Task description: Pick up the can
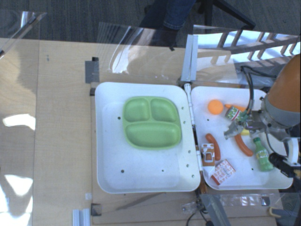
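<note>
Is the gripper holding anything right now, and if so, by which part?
Cannot be told. The gripper is low in the right bin beside the can; no grasp visible.

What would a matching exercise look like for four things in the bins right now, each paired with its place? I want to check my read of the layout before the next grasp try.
Things:
1. green divided plate
2. orange ball
3. green bottle
4. red and white packet

Places:
A. right bin, near its front edge
B. right bin, far part, toward the divider
C. left bin, middle
D. right bin, right part, just below the gripper

Pairs: 1-C, 2-B, 3-D, 4-A
</note>
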You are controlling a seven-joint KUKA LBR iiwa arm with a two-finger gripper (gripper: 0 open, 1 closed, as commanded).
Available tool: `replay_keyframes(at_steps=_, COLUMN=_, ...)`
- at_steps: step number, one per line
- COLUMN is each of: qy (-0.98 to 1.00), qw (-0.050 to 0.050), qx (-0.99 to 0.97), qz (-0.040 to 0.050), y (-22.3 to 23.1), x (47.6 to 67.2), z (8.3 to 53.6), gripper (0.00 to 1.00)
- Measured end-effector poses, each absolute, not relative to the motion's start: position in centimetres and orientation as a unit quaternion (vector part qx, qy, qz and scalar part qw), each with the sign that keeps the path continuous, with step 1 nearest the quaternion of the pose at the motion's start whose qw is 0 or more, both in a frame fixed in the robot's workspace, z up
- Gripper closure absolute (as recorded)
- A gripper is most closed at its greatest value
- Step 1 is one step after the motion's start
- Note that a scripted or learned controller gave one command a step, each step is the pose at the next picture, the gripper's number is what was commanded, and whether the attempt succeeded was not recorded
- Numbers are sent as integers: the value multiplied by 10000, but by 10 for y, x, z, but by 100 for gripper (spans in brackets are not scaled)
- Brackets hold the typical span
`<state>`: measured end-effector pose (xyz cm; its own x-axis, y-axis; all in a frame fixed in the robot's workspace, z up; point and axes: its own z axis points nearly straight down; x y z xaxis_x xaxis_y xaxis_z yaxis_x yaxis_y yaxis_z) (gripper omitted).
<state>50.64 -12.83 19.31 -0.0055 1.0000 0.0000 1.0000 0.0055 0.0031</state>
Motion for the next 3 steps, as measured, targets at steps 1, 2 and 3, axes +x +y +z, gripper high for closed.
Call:
replay_keyframes(at_steps=1, qy=6689, qw=50, qx=7433, qz=41, y=-148, x=555, z=88, gripper=0)
replay_keyframes(at_steps=2, qy=6023, qw=26, qx=7983, qz=28, y=-117, x=623, z=87, gripper=0)
replay_keyframes(at_steps=3, qy=5102, qw=-165, qx=8598, qz=-143, y=-128, x=662, z=86, gripper=0)
